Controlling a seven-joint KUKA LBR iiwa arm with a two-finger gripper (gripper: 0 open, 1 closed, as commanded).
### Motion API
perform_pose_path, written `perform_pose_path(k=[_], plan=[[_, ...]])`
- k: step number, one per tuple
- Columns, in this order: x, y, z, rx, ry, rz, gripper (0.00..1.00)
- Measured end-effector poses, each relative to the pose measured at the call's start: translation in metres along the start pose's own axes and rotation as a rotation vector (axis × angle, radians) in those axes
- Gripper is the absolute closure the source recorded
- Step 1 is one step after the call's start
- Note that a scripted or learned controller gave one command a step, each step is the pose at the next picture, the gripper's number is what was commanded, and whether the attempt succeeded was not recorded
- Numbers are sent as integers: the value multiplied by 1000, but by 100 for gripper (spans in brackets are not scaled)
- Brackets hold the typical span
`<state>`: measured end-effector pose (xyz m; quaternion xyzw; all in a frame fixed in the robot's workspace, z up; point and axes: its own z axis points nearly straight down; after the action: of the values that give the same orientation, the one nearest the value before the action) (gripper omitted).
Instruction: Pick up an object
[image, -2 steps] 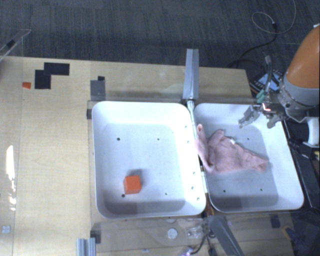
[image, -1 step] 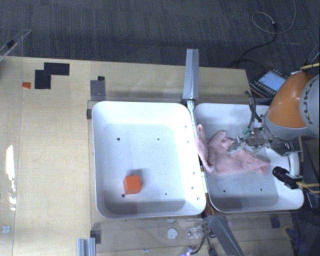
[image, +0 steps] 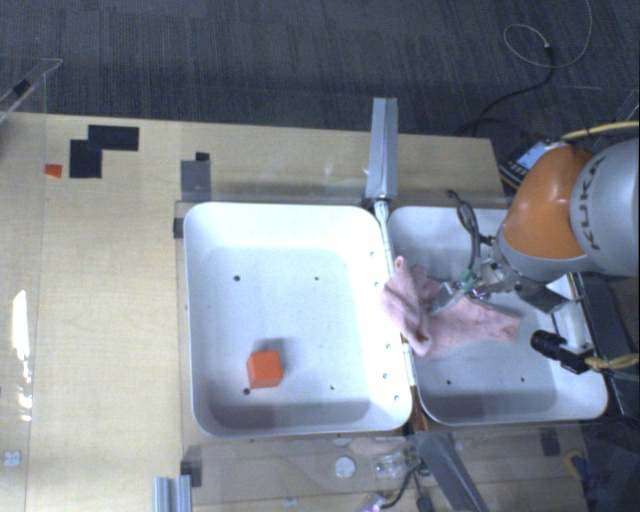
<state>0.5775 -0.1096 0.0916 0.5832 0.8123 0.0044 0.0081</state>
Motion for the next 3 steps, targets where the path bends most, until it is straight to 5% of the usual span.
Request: perform_pose_path(k=[1,2,3], plan=[[0,4,-13,-9,-2,-1,100],[0,4,-13,-9,-2,-1,0],[8,6,0,1,0,-149,0]])
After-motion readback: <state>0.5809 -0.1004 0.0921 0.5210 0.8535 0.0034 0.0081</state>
